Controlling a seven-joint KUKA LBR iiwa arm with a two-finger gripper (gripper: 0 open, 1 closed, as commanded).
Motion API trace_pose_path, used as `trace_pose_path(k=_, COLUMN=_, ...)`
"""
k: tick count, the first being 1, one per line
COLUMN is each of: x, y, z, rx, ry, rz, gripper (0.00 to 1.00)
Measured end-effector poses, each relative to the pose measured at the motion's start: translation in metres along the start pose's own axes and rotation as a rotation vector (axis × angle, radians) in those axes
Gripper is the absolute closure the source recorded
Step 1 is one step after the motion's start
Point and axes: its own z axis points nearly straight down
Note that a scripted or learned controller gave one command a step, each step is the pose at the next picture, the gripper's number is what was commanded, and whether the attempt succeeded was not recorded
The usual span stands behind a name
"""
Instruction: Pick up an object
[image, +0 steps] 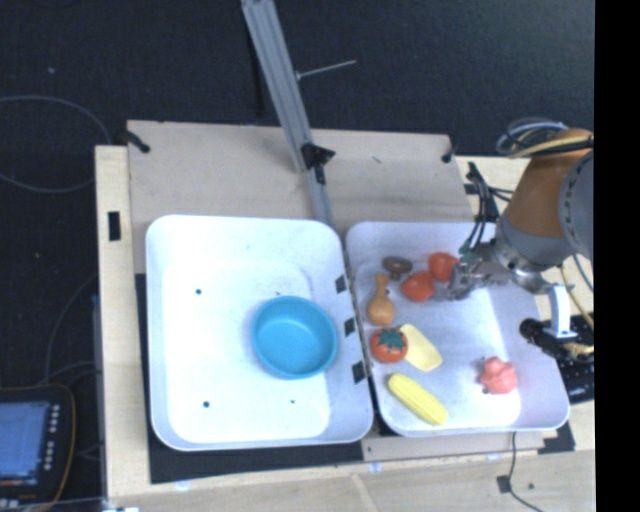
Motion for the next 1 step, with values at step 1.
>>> trace_pose_path(k=1, x=0.0048, y=-0.0064, z=-0.0553, rx=0.006, ry=0.007, rz=-0.001, gripper=1.0)
